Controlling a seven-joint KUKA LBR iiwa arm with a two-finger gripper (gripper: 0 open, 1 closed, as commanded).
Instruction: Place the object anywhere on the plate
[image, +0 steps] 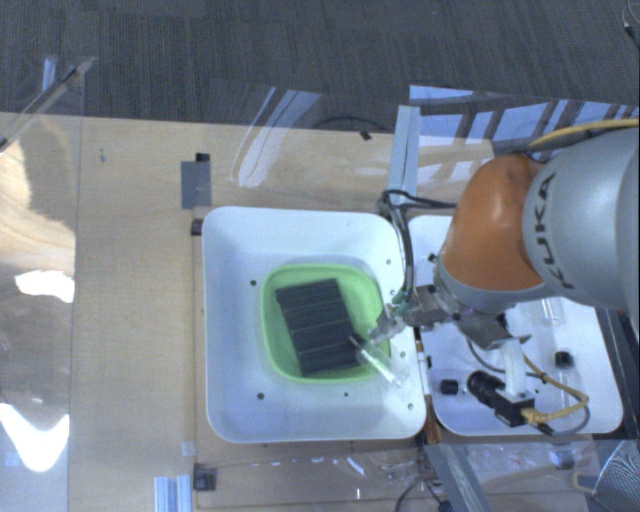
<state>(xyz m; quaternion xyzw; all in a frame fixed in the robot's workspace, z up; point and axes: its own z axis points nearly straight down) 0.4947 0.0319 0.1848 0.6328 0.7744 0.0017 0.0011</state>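
Glossy green plate (285, 300), matt ribbed dark block (317, 326)

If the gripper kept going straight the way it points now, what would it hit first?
Most likely the dark ridged object lying on the green plate. The gripper points leftward and down at its near right edge. Its height is hard to judge from above, so it may already be touching.

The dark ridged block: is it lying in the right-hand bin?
No, the dark ridged block lies on the green plate in the left bin.

Overhead, slanted, perhaps mid-distance above bins (230, 300).
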